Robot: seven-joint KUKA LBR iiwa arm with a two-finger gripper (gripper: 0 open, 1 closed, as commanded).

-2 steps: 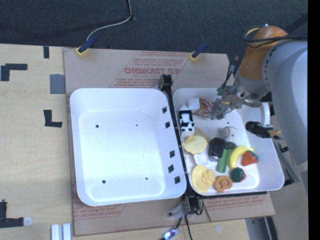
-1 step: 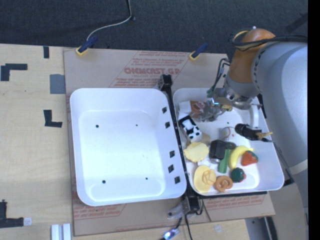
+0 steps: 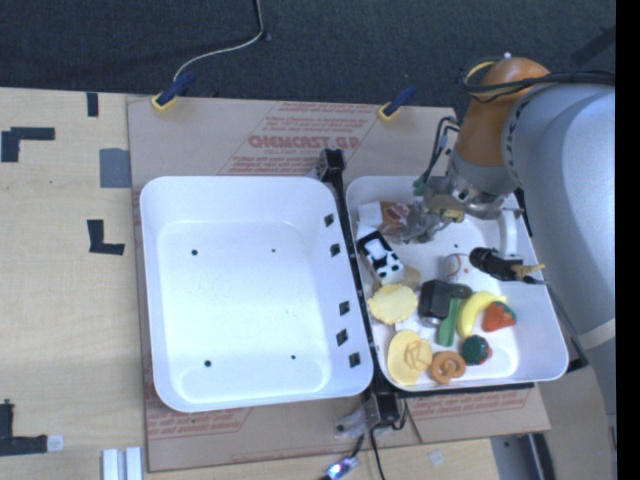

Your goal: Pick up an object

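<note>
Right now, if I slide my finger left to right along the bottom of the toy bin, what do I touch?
Round pale yellow toy → orange swirly toy → small red and green toy, all in the right white bin.
</note>
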